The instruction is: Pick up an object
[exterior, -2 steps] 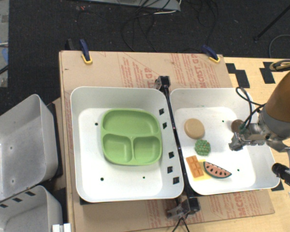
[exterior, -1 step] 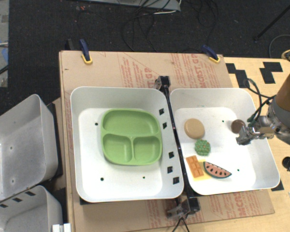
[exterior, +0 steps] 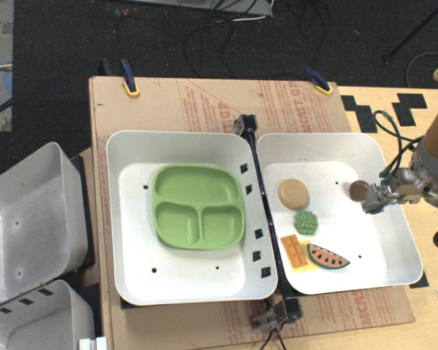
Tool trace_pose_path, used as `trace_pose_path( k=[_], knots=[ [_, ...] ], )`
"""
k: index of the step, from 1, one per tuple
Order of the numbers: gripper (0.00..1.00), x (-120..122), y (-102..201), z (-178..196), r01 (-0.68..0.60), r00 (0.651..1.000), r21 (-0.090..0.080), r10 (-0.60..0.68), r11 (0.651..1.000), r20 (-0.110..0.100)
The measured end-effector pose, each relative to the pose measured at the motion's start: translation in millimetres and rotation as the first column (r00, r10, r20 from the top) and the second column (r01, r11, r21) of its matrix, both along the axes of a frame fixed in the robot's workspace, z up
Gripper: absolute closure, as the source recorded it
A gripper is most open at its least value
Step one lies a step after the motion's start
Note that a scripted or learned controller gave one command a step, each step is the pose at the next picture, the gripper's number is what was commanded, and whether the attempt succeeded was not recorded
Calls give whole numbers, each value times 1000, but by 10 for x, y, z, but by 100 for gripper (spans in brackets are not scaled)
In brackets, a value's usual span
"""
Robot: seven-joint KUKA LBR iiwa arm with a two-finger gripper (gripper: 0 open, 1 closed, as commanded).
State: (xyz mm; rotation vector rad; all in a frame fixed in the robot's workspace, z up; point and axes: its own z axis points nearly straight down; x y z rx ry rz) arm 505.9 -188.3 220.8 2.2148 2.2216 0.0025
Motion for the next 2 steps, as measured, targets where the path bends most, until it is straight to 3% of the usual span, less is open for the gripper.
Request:
trace_pose_path(
  k=[2],
  knots=[
    [100, 365, 1112, 190, -6, 1000, 4, 6, 1000, -2]
  ],
)
